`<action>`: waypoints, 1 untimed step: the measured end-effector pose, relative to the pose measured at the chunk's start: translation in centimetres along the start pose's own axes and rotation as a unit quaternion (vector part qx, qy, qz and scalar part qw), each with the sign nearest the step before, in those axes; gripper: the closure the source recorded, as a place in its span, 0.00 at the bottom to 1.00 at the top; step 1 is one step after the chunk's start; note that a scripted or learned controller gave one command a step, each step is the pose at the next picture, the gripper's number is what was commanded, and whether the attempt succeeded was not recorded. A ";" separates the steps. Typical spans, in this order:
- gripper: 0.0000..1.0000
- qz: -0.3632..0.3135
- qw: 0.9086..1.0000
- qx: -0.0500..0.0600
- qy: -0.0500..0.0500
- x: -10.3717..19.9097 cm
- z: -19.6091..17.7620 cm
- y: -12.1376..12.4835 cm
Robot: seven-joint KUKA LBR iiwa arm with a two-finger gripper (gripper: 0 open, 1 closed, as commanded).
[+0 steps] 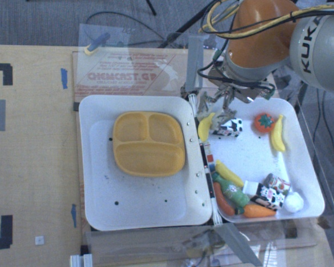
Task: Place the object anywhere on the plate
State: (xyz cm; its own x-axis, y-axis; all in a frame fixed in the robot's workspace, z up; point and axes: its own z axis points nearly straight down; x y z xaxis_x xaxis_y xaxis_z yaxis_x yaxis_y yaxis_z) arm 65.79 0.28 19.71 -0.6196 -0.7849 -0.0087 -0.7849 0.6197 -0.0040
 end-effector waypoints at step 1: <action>1.00 -0.143 0.990 -0.002 0.002 6.4 0.4 2.6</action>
State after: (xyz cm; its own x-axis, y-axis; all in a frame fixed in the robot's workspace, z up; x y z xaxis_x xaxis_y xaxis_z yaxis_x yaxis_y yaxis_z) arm 59.79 -3.19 19.29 -0.3722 -0.9281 -0.0036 -0.9281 0.3722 -0.0016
